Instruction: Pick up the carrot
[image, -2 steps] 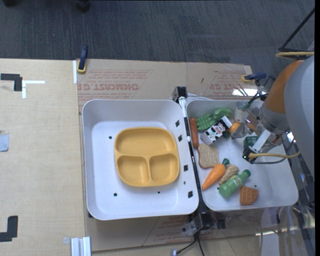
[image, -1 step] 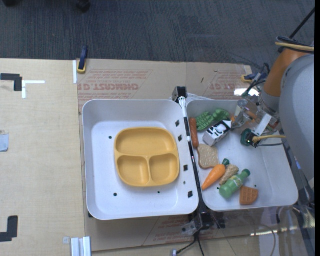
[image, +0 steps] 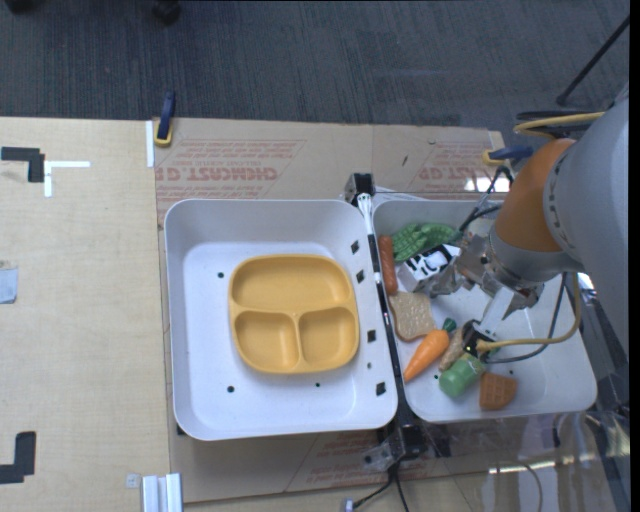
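Reaching in from the right, the grey arm (image: 592, 190) with its orange band (image: 528, 205) bends down over the right bin (image: 556, 372) on the counter (image: 80, 300). Its hand (image: 443, 284) hangs over the upper middle of that bin, close above a black-and-white piece (image: 428, 263) and the upper edge of the bread (image: 411, 315). From where I stand I cannot tell whether the hand is apart or together; the wrist hides too much of it.

The carrot (image: 427, 352) lies on the floor of the right bin, toward its left side. It is tilted, thick end up and to the right, tip pointing down toward the wall shared with the left bin (image: 200, 335). It sits just below the bread and apart from the hand, with the bread between the two.

Other things crowd round it. A green piece (image: 460, 379) lies just to the carrot's lower right, and an orange-brown piece (image: 497, 391) sits beside that one. At the far end of the bin is a green leaf (image: 424, 238), and a reddish sausage (image: 387, 262) lies along the shared wall above the bread.

The left bin holds one thing, a yellow plate (image: 293, 312) with three compartments, lying flat near its middle.
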